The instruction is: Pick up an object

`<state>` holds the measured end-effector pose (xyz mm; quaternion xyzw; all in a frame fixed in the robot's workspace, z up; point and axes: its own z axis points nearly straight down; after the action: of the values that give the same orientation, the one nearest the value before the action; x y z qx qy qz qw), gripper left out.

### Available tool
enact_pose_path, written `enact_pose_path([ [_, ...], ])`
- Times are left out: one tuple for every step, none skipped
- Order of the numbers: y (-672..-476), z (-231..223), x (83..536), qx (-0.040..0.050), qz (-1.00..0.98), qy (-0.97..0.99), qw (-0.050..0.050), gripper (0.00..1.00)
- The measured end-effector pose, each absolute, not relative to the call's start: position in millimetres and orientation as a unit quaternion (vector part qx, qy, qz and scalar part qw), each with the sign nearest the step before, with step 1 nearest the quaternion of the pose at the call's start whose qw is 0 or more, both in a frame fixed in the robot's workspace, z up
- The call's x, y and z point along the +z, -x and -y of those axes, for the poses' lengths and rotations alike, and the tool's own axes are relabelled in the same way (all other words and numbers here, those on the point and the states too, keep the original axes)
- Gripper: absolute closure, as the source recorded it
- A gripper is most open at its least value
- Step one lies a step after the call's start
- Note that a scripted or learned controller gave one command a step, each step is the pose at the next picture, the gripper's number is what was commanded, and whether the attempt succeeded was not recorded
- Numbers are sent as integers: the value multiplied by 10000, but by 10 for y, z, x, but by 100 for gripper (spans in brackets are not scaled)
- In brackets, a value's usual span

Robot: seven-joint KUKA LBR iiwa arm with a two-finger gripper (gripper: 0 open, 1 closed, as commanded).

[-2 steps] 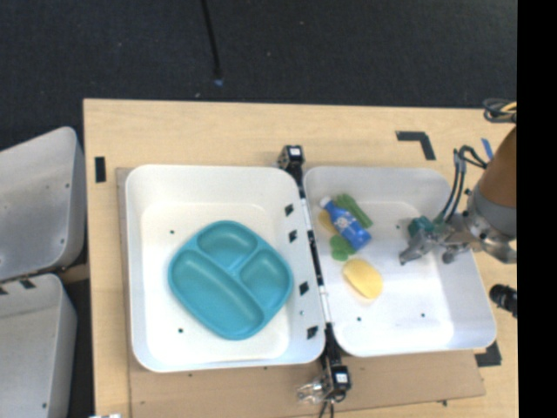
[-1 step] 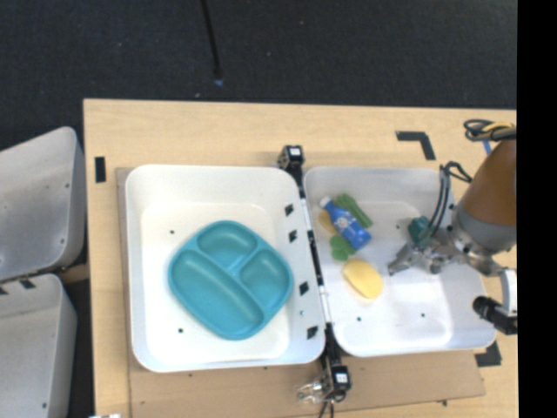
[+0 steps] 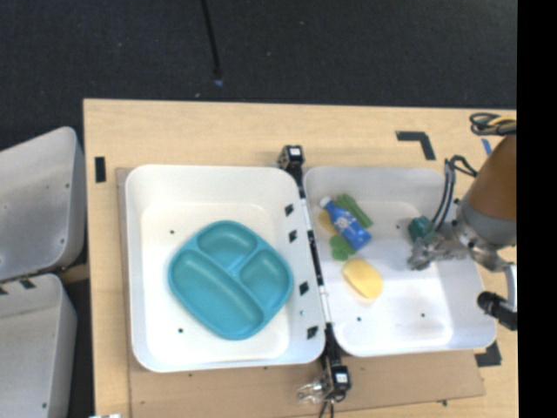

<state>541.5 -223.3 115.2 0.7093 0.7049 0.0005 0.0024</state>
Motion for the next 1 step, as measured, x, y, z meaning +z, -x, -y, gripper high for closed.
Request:
enact_pose_path([
  [-5412,2277,1771,3,-7070,-7072,17,100],
])
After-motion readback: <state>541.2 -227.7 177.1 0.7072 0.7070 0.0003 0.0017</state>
